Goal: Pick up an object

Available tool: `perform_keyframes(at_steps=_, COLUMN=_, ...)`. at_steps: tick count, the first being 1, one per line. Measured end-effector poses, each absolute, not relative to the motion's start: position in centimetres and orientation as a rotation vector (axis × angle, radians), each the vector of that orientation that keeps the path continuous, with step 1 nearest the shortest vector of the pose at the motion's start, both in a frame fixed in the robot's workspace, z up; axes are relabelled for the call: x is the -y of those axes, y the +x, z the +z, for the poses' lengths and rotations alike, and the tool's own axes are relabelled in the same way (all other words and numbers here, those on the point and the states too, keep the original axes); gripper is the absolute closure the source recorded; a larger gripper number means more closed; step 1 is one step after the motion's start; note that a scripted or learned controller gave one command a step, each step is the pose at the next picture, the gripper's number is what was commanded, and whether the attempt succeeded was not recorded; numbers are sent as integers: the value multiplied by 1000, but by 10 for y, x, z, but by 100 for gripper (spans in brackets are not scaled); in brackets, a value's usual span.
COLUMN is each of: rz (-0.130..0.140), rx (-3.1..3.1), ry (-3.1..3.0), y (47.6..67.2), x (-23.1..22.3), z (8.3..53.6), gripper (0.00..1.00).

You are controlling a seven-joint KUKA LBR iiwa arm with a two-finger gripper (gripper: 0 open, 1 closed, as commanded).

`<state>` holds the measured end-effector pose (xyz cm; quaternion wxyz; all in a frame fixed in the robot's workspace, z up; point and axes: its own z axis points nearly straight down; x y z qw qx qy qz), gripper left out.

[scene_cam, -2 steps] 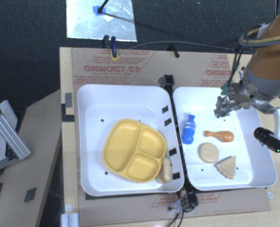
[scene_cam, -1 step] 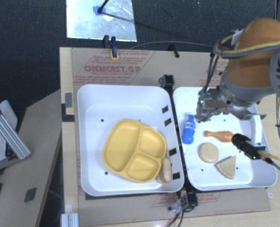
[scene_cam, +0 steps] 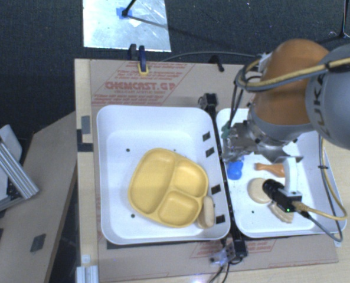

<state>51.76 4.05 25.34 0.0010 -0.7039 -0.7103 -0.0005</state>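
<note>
While the grey arm [scene_cam: 334, 93], with its orange band [scene_cam: 287, 81], reaches in from the right over the right bin [scene_cam: 245, 229], the hand [scene_cam: 232, 152] hangs low near that bin's left wall, about midway along it. The wrist covers the hand from above, so I cannot tell whether it is open or closed, and nothing can be seen in its hold. Just below the hand in the view, a small blue object [scene_cam: 234, 170] lies on the bin floor, close to the wall that divides the two bins; whether the hand touches it cannot be made out.

To the right of the blue object lies an orange-tan piece [scene_cam: 271, 168], long and narrow. Below these sits a round beige disc [scene_cam: 257, 190], and nearer the front wall a tan lump [scene_cam: 283, 214] is partly hidden by the robot's own fittings.

In the left bin [scene_cam: 121, 128] a yellow divided plate [scene_cam: 167, 186] rests flat, towards the front right. A pale bread-like roll [scene_cam: 207, 211] lies against its lower right rim. Both bins stand on a desk [scene_cam: 83, 87] covered by a brown sheet with red lettering [scene_cam: 140, 86].
</note>
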Motion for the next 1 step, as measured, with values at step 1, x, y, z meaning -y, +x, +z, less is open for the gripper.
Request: perform_keyframes(at_steps=1, rz=-3, rx=2231, ry=-2209, y=501, x=-95, z=248, gripper=100)
